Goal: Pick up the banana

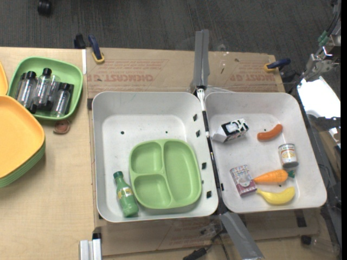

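Observation:
The yellow banana (277, 195) lies on its side in the right white bin (255, 110), near that bin's front right corner. An orange carrot (271, 176) with a green top lies just behind the banana, almost touching it. A pink packet (242, 179) sits a little to the banana's left.
The right bin also holds a small tin can (288, 155), an orange sausage (269, 132) and a black-and-white carton (233, 130). In the left bin (141, 118) are a green divided tray (164, 174) and a green bottle (124, 194). On the bench's left stand orange plates (19, 145) and a green dish of bottles (46, 88).

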`<move>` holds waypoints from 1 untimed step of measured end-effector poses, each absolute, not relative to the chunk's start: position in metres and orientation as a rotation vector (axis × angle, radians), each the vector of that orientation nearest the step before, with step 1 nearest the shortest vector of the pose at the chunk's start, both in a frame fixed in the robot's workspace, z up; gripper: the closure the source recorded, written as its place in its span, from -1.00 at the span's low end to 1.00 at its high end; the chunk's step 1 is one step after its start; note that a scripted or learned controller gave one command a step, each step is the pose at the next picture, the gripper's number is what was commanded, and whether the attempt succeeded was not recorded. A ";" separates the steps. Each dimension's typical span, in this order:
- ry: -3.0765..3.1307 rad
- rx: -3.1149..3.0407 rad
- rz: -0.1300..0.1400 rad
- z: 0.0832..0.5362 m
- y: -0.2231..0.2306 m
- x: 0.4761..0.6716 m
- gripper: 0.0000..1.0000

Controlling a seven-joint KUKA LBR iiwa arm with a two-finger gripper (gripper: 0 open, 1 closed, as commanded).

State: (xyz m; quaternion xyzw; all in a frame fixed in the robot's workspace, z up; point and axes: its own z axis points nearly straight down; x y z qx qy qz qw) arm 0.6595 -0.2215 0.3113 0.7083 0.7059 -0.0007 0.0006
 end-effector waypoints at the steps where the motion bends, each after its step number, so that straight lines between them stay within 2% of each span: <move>1: 2.122 2.315 -0.003 0.360 -0.219 0.659 1.00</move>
